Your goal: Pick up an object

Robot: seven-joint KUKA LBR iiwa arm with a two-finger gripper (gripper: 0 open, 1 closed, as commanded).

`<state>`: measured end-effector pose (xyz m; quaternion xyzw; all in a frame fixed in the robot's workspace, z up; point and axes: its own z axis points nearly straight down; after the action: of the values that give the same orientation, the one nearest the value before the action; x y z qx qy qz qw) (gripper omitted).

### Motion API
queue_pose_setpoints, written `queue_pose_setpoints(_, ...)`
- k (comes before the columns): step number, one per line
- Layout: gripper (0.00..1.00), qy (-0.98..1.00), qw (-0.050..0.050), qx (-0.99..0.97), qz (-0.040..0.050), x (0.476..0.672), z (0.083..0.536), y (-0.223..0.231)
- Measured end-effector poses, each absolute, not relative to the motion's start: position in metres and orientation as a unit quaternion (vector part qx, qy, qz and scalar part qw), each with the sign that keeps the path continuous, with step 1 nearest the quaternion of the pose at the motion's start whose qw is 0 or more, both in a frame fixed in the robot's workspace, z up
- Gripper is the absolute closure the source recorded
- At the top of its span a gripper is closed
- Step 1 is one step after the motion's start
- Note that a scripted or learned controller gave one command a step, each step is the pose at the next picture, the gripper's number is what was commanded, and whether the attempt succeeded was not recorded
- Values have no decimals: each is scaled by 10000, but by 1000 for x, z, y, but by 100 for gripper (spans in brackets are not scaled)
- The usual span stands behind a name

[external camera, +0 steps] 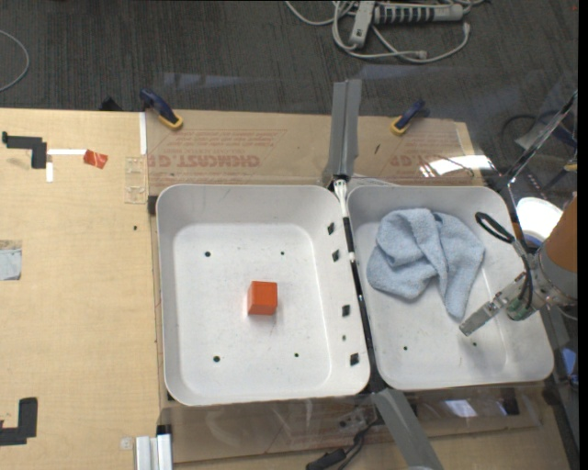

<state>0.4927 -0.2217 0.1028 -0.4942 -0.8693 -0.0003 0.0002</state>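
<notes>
An orange cube (263,298) lies near the middle of the left bin (184,358). A crumpled light blue cloth (427,257) rests in the upper half of the right bin (432,372). My gripper (478,319) reaches in from the right edge and hangs low over the right bin, just right of and below the cloth's lower right corner. I see nothing held in it. Most of the arm is cut off by the frame edge.
A metal divider (344,138) runs between the bins at the back. Two clamps (162,108) hold the cardboard behind them. A wooden bench surface (73,303) lies to the left, and cables (395,23) lie on the floor at the top.
</notes>
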Motion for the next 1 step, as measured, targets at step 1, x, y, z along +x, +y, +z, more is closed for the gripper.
queue_pose_setpoints(1,100,-8688,-10,-4951,-7,493,112,-222)
